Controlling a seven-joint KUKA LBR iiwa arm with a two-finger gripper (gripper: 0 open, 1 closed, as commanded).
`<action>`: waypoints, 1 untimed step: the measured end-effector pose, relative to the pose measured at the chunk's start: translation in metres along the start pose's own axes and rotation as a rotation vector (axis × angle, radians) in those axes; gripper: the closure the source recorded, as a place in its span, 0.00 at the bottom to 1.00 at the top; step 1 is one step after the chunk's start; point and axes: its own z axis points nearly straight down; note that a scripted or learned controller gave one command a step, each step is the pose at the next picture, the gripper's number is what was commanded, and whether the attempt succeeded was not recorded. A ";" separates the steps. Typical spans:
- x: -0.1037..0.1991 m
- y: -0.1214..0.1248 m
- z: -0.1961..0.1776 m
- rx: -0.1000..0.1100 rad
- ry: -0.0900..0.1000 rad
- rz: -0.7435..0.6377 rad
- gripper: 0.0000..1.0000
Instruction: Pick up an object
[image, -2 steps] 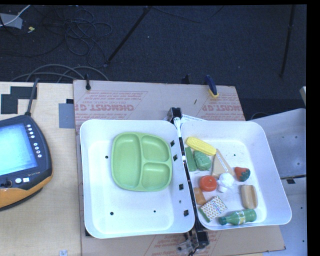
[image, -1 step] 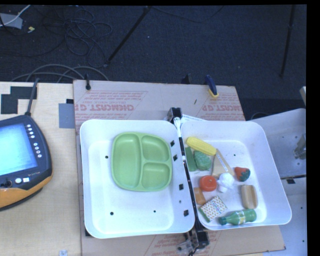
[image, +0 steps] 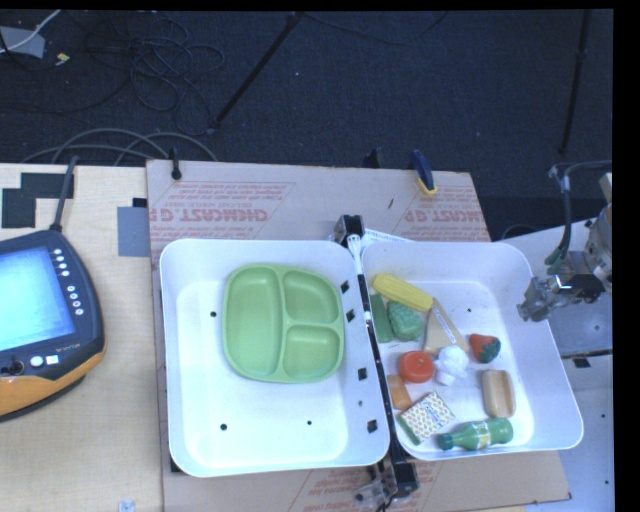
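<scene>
Your gripper is hanging at the right rim of the right bin, outside the pile of toys, and nothing is sitting between its tips; whether it is released or clenched you cannot tell from this angle. The things you could pick are all lying in that right bin: a corn cob near the top, a dark green lump just below it, a red cup in the middle beside a white ball, a strawberry further right, a hot dog, a waffle and a green bottle lying along the bottom edge. The left bin is holding a green divided plate.
</scene>
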 end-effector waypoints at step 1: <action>0.039 -0.031 -0.200 -0.030 -0.009 0.001 1.00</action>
